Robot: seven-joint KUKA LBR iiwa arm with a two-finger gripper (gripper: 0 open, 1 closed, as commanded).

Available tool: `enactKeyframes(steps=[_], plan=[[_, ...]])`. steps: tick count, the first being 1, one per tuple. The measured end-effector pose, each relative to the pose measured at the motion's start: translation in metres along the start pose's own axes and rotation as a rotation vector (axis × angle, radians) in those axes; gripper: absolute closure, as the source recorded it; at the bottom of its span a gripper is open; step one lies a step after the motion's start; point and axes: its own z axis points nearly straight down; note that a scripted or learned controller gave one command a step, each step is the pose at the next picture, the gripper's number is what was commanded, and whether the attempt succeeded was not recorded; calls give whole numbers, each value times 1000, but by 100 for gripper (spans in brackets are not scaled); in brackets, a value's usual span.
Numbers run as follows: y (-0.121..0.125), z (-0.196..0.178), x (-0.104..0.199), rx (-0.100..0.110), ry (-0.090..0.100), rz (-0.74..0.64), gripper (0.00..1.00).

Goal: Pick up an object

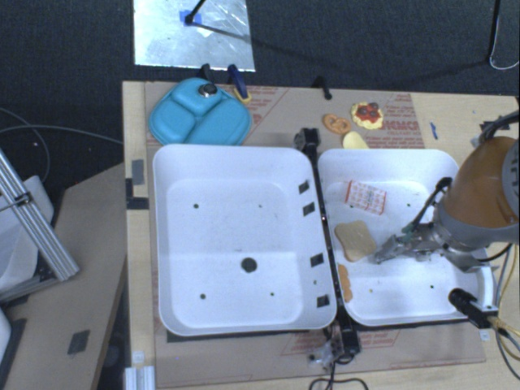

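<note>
I see the end effector, finger state indeterminate, just right of the tan bread slice in the right bin.

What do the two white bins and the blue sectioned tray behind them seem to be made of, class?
The white bins look like moulded plastic with a smooth, faintly glossy finish: rounded corners, a raised lip and an even surface. The blue tray also looks like plastic, satin rather than shiny, judging by its soft moulded compartments and uniform colour. Neither can be confirmed from sight alone.
</note>
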Motion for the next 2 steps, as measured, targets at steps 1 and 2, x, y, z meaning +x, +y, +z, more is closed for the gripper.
enactKeyframes(steps=[1, 2], plan=[[66, 1, 50, -9, -7, -6, 0], [-17, -102, 119, -5, -2, -6, 0]])
